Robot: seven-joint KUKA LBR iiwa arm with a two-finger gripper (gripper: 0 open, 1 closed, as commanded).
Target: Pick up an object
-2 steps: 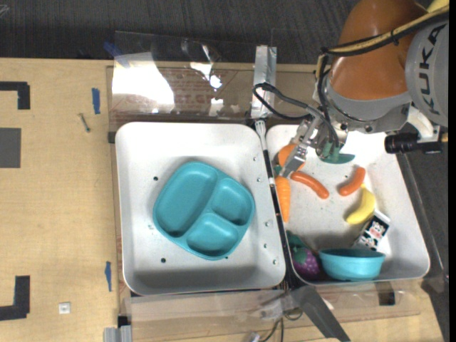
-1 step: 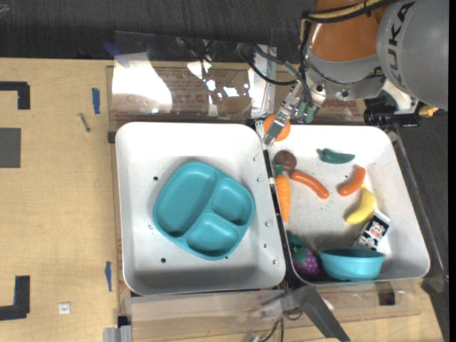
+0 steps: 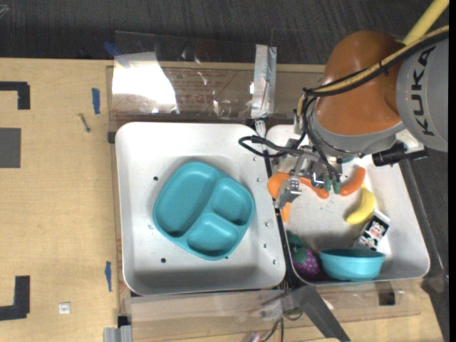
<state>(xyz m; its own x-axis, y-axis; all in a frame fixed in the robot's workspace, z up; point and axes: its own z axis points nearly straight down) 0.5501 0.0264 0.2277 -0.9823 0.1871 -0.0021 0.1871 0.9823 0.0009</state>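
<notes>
The arm, lettered "KUKA" at the frame's right edge, is reaching over the right bin [image 3: 417,251]. Its gripper [image 3: 313,180] is hanging at that bin's upper left, among orange pieces [image 3: 279,185]. A banana [image 3: 361,207] is lying just right of it, a small printed card [image 3: 375,231] below, its print unreadable. A teal bowl [image 3: 353,263] and purple grapes [image 3: 308,263] are sitting lower. A teal divided plate [image 3: 203,209] is lying in the left bin [image 3: 135,155].

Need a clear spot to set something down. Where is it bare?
Left bin: bare floor rings the teal divided plate, widest along the far edge. Right bin: crowded, with banana, blue bowl, purple grapes, small box and gripper among orange pieces.
</notes>
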